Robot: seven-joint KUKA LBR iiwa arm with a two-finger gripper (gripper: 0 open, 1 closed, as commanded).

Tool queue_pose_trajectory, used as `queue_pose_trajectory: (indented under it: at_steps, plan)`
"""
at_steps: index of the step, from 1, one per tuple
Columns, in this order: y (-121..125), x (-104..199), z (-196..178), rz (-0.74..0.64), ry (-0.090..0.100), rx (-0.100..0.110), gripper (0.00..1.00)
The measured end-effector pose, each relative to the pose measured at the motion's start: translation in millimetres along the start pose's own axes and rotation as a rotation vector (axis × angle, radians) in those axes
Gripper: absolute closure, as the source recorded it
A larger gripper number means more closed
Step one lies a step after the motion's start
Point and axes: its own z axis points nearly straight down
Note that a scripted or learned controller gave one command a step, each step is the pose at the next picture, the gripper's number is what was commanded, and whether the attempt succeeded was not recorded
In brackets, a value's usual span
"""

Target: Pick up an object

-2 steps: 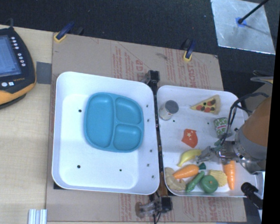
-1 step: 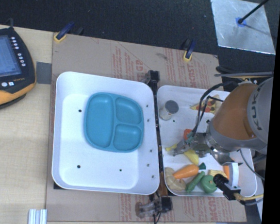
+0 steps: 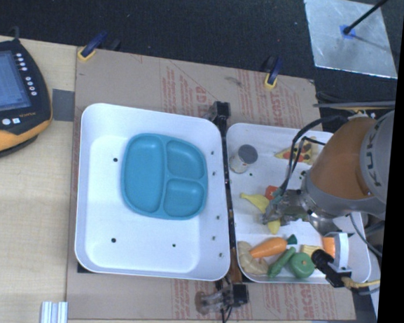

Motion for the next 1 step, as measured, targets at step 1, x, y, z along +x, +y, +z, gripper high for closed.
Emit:
queue_pose_trajectory:
  at_steps: [1]
  plan:
    - [-37.6,79.8,-90.3,0.002,0.001,-0.003,1.00]
